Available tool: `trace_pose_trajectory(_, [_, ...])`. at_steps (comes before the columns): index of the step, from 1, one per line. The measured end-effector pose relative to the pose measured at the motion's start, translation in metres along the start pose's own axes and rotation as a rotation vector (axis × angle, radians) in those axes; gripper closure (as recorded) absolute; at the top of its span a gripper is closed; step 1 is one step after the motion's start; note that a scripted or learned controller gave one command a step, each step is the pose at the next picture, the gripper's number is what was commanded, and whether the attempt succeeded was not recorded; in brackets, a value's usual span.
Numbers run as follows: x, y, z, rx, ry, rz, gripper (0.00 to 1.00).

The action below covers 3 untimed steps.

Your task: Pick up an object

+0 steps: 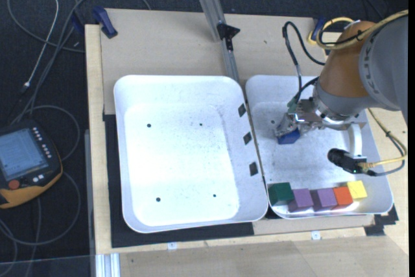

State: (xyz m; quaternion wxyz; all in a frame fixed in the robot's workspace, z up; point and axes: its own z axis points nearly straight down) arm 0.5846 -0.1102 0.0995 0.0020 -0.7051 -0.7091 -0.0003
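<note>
Nearest the camera, along the front wall of the right shallow white plastic bin (382, 204), a row of small blocks lies side by side: a green cube (280, 192), two purple cubes (314, 198), an orange cube (342, 195) and a yellow cube (357, 189). Farther back, in the middle of that bin, the two-finger gripper (290, 130) sits low with its fingers narrowed on a small blue block (288, 135), which shows between them just above the floor. The step in hand appears to be the grasp itself. The next move likely calls for a straight, steady lift without loosening, since the hold looks slight. The left white bin (130, 100) lies beside it, across the divide.
</note>
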Motion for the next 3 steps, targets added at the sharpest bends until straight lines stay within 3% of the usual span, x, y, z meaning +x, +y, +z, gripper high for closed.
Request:
trace_pose_trajectory(1, [-0.001, 0.000, 0.000, -0.001, -0.002, 0.005, 1.00])
trace_pose_trajectory(2, [0.090, 0.003, -0.104, -0.010, 0.001, -0.003, 1.00])
trace_pose_trajectory(3, [0.154, 0.007, -0.153, -0.008, 0.001, -0.004, 1.00])
